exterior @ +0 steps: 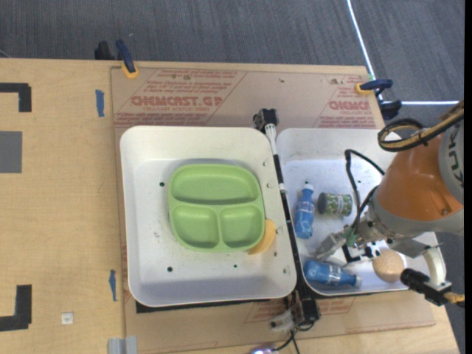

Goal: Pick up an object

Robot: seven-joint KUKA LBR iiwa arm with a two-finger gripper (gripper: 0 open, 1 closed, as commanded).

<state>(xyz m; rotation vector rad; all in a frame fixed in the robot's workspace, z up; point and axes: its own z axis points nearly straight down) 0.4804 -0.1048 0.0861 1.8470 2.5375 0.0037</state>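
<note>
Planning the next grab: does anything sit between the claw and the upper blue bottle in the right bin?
Nothing visible does. The claw hangs just right of the upper blue bottle, with bare bin floor between them; the small green jar sits farther back.

Only readable thing is the red "CHEMCAST GP" print on the brown sheet [243,87] behind the bins. It's there twice, far left and far right.

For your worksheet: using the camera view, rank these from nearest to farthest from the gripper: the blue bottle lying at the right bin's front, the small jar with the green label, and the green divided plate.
1. Blue bottle, just front-left of the gripper, in the right bin.
2. Green-label jar, behind the gripper, same bin.
3. Green divided plate, far off in the left bin.
</note>
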